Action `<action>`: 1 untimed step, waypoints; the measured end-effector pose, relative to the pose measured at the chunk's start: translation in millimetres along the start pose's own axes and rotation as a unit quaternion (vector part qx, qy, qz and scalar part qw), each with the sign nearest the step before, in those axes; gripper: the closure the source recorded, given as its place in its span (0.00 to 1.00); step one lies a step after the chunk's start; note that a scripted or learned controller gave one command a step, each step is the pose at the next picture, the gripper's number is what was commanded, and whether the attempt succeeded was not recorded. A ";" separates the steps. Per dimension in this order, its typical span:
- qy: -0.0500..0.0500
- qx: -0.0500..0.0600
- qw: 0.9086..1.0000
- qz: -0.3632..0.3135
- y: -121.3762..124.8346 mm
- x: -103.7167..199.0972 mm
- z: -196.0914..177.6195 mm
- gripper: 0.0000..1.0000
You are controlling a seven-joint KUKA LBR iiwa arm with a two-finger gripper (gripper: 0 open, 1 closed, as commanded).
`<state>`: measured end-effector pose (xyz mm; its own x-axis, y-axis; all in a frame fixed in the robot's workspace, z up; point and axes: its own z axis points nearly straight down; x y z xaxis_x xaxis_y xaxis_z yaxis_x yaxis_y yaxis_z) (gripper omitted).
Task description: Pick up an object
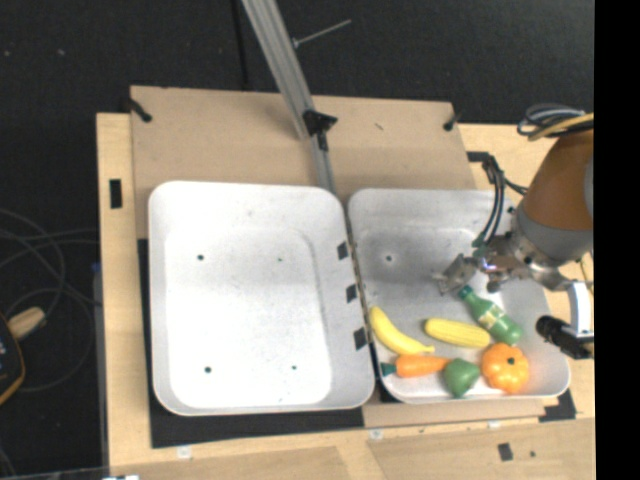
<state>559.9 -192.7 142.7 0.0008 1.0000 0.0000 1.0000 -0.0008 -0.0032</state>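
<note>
Camera view: gripper [462, 276] sits low in the right bin [420, 218], just beside the green bottle's [490, 314] cap end, likely lining up a grasp; jaw state cannot be told. Relative to that bottle, corn [456, 332] lies just beside, pumpkin [505, 366] near, banana [398, 334] and carrot [418, 366] further off.

A robotics lab: plywood bench [400, 138] with 2 white bins [250, 298], dark floor, loose cables [40, 258].

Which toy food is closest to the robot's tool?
The green bottle-shaped toy. It lies right beside the tool, while the bananas, carrot, pear and orange sit farther toward the bin's front edge.
</note>
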 end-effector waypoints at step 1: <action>0.000 -0.002 1.000 0.000 0.4 -0.5 41.5 0.00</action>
<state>560.2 -193.2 101.2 0.0007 1.0000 -0.0006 1.0000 -0.0007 0.0013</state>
